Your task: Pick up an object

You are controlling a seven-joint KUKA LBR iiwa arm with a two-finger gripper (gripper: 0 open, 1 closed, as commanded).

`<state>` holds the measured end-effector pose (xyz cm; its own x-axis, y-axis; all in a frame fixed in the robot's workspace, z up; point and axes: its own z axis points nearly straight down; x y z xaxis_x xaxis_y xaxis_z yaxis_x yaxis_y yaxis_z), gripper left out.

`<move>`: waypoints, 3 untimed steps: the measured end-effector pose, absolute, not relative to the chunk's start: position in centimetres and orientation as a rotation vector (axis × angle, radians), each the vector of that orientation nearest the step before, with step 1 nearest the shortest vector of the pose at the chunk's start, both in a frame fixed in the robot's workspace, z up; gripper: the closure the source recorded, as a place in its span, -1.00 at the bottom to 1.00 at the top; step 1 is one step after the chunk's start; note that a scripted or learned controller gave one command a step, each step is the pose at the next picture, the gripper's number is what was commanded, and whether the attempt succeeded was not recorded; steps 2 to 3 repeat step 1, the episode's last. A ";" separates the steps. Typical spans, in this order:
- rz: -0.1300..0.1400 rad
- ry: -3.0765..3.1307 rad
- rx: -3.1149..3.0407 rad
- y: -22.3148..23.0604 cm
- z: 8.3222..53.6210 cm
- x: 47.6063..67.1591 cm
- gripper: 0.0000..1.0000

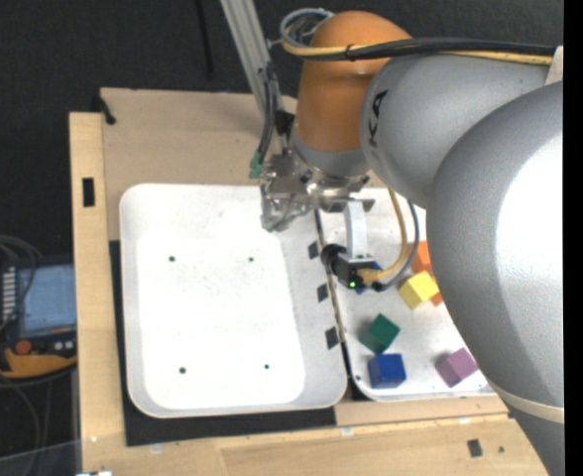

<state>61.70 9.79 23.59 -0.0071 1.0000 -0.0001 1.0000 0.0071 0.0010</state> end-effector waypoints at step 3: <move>-0.002 2.225 2.215 9.4 23.7 61.7 -1.00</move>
